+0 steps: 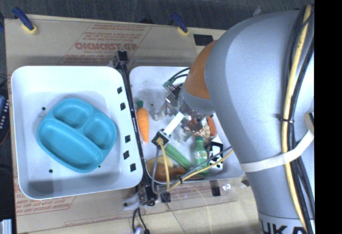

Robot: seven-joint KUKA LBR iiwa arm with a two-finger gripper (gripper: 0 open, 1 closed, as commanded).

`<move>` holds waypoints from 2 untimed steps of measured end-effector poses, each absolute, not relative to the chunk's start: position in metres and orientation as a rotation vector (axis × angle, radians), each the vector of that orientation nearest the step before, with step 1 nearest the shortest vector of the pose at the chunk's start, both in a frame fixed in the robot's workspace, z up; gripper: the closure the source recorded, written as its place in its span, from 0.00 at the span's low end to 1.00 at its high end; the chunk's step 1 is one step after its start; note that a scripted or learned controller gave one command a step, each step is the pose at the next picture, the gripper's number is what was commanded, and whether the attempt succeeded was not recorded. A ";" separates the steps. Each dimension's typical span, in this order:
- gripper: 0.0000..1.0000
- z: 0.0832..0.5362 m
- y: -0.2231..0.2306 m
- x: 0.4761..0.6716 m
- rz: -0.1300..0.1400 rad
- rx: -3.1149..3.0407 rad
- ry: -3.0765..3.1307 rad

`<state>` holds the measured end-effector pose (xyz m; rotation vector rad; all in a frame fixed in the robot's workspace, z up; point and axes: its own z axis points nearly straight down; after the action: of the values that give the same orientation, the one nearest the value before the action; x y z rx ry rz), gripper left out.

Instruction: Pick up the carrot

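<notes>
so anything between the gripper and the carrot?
Nothing visible. The carrot lies by itself at the right bin's left wall. The gripper hangs just right of it, with bare bin floor between them. The green bottle lies off that line.

robot lab: clamped bench (107,35), bins (21,121)

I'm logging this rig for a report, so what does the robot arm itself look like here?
The arm is bulky, rounded and light grey, with an orange band just above the wrist. Yellow and black cables run along its right side, and a white strap wraps around its lower section. Part of the white KUKA lettering shows at the bottom.
</notes>
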<state>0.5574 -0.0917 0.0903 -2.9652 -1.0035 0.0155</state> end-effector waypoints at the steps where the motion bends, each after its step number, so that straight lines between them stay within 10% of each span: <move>1: 0.00 0.092 -0.102 0.602 0.012 -3.116 -0.335; 2: 0.00 0.194 -0.040 0.532 0.004 -3.105 -0.415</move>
<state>0.5318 -0.0398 0.1945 -3.1051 -0.4152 0.0043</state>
